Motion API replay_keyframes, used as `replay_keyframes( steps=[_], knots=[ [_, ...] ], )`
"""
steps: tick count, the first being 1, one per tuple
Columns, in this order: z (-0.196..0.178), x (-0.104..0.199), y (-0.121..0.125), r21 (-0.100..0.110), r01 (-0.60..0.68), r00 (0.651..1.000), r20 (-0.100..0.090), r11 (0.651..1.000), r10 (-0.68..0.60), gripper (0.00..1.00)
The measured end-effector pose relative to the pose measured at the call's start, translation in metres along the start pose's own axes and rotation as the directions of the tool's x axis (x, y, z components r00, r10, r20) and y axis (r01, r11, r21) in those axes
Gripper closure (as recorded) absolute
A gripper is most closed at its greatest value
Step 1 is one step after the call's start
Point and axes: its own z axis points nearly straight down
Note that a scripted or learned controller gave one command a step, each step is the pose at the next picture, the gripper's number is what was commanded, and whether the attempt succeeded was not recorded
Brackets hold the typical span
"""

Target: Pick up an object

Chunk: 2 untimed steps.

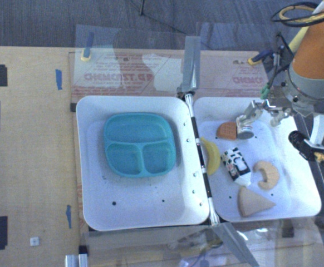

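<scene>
Pincer (250, 122) is hanging low in the right bin (307, 202), up near its back edge, with its metal tips just beside or maybe touching the little orange-brown piece (226, 130). Honestly can't tell if it's spread or clenched from this angle, and nothing is clearly sitting between the tips, so I wouldn't call it a grab yet. Looks to me like the reach-and-close step; next it needs to settle over that piece, squeeze, then lift straight up. Count in that bin: one orange-brown piece, one banana (210, 154) along the left wall, one black-and-white toy (235, 163), one tan croissant-ish thing (268, 174), one tan wedge (253, 201). Left bin (92, 199) has one teal divided plate (140, 144). Two bins on the worktop (23, 166).
</scene>
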Motion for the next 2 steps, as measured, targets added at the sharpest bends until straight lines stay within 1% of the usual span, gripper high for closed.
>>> replay_keyframes(
  steps=[1, 2],
  knots=[
    [0.120, -0.007, 0.034, 0.000, 0.020, 1.000, 0.000, 1.000, -0.020, 0.00],
    [0.155, -0.004, 0.060, -0.007, 0.053, 0.999, 0.002, 0.999, -0.053, 0.00]
  ],
)
